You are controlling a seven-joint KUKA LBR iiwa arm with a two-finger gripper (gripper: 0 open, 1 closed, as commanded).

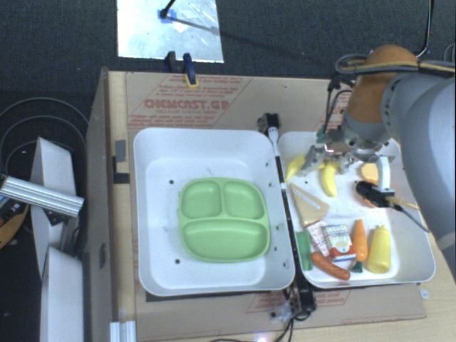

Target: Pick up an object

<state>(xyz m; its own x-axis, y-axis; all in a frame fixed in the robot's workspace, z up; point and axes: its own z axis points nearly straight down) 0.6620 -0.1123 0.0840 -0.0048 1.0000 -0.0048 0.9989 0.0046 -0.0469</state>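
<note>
Dark carpet surrounds the cardboard-topped surface (185, 98), where two white bins sit side by side. A green divided plate (224, 218) lies in the left bin (153, 191). Over the right bin (420, 258), the hand (333, 155) hangs just above a yellow banana (328, 180); its finger spread cannot be told. Toy foods crowd nearby.

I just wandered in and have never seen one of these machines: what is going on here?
A grey robot arm reaches in from the right, and its gripper hangs low over the right bin, just above a yellow banana among a heap of toy food. I cannot tell whether it holds anything. The left bin holds a green divided plate, untouched.
</note>
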